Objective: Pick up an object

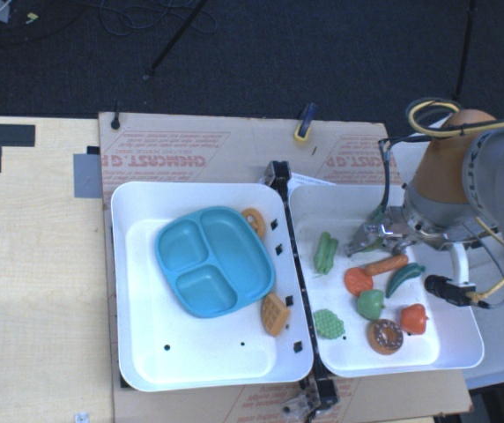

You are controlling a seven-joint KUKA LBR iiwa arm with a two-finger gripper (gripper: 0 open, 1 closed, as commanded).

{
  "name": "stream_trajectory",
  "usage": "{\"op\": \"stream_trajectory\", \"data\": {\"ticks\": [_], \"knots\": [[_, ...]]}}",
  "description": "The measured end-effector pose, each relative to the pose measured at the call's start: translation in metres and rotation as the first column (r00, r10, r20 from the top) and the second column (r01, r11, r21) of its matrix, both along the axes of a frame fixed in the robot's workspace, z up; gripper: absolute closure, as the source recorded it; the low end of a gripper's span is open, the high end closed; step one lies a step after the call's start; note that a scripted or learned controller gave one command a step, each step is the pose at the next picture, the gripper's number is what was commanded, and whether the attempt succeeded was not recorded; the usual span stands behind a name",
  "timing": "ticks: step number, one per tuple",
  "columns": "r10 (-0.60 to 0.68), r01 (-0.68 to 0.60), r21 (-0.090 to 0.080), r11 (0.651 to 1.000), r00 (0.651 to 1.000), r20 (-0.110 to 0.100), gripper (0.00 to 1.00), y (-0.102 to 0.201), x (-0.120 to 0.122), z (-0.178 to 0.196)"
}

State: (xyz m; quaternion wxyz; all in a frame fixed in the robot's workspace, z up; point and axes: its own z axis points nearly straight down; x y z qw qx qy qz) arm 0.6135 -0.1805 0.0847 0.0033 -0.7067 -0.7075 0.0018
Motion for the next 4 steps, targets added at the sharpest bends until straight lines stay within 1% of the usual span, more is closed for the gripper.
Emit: {"op": "stream_trajectory", "data": {"ticks": [1,2,3,4], "knots": [[-0.001,0.001,0.000,1.000,1.000,0.003,1.00,-0.001,0.001,0.014],[-0.001,0.001,-0.003,1.000,1.000,0.010,1.00,-0.002,0.003,0.077],[0.000,0.000,-0.003,1.000,1.000,0.010,1.00,0.001,0.006,0.121],[0.000,0.000,-0.002,1.000,1.000,0.007,1.00,0.000,0.006,0.144]]}}
